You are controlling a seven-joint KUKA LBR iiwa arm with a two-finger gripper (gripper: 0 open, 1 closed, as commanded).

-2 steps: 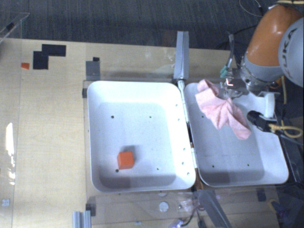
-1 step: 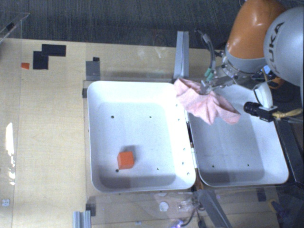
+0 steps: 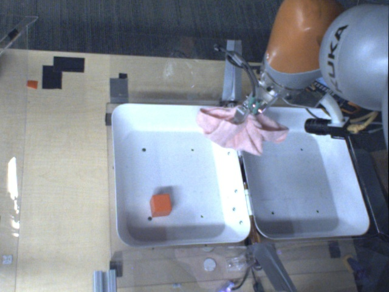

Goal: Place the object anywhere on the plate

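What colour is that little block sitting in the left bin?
The block is orange, seen clearly in the camera view near the left bin's front.

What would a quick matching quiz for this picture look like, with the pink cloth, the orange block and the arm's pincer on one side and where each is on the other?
Things:
1. pink cloth
2. orange block
3. pincer

Places:
A. lying in the left bin, near its front
B. at the top of the bunched fabric, below the orange band
C. hanging over the divide between the left bin and the right bin, at their far edge

Pairs: 1-C, 2-A, 3-B
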